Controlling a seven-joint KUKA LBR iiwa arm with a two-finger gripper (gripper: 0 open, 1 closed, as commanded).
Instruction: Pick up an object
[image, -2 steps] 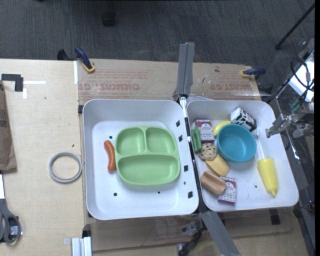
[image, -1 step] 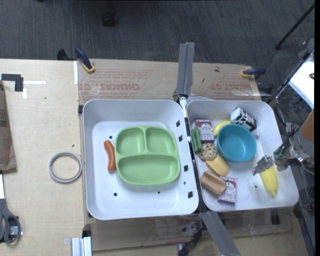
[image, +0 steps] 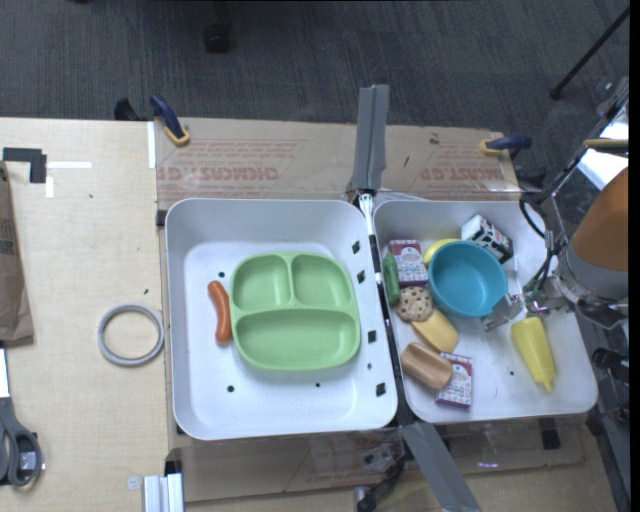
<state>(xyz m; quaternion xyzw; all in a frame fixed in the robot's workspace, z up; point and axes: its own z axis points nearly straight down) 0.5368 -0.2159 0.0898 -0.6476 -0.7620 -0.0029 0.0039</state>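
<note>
Small carton (image: 455, 382) beside hot dog (image: 426, 365)

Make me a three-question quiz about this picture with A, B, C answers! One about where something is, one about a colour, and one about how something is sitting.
1. Where is the green divided plate?
A. left bin
B. right bin
C. on the floor

2. What colour is the bowl?
A. red
B. blue
C. white

3. How is the yellow bottle sitting?
A. standing upright
B. lying on its side
C. held in the air by the hand

Answers:
1 A: it sits in the left bin, beside the orange sausage.
2 B: it is plainly blue.
3 B: it lies flat on the right bin's floor.
</note>
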